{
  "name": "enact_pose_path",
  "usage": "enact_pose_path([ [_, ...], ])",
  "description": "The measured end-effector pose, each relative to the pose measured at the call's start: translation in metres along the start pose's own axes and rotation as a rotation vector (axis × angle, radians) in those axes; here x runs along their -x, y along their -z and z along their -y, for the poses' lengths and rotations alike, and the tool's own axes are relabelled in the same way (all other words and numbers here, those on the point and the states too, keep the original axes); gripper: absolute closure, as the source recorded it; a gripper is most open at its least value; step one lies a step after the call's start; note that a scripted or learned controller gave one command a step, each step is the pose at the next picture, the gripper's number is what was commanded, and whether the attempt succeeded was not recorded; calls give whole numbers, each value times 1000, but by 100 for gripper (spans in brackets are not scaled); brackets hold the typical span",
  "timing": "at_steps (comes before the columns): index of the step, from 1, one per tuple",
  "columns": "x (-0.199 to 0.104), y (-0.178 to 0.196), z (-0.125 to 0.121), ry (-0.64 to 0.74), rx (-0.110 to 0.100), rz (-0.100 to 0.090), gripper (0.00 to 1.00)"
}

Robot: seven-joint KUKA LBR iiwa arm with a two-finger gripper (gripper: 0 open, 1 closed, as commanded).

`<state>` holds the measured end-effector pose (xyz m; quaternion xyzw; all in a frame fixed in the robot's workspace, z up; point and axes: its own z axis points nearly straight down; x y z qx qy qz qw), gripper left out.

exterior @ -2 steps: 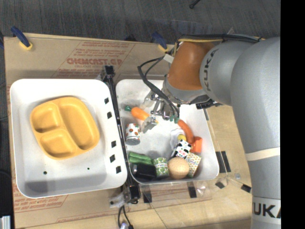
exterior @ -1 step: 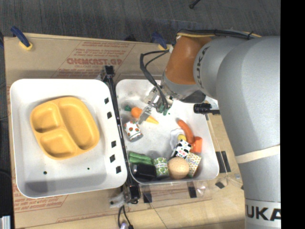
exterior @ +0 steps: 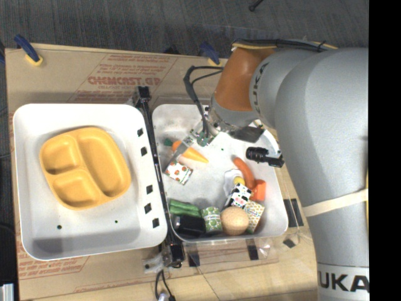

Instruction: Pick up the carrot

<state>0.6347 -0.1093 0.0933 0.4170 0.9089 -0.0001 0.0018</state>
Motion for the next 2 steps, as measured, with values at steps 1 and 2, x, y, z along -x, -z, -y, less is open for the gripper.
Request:
enact_pose_path([
  [1, 0, 11, -2, 9, 1, 4, 100],
  [2, -57, 105, -18, 81, 7, 5, 100],
])
